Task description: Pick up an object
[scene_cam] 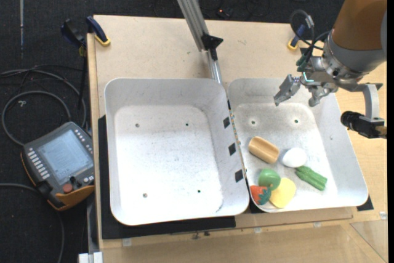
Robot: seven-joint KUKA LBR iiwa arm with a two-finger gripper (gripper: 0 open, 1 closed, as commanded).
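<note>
5 small toy foods lie clustered in the near part of the right-hand shallow white bin (345,151). A tan, rounded bread-roll shape (263,149) sits at the top left of the cluster. Just to its right is a white egg-shaped piece (294,157), touching or nearly touching the roll. Below and right of the egg lies a green, elongated vegetable shape (311,177), angled down toward the right. Below the roll sits a green rounded piece with a red part (266,185) at its lower left, and touching its right side is a flat yellow round piece (284,193) close to the bin's near rim.

The 2-finger gripper (298,95) hangs over the far part of the same bin, well apart from the food cluster. Its 2 grey fingers are spread apart, 1 pointing left and down, the other right and down, with nothing between them. Above it the grey arm with an orange band (363,6) enters from the right.

The left-hand shallow white bin (123,101) lies beside the right one, their rims overlapping in the middle. Both rest on a pale wooden bench (154,46). A slanted metal rail (188,0) crosses the far side of the bench. On the dark floor at left sits a grey and orange handheld control pendant (58,160).
</note>
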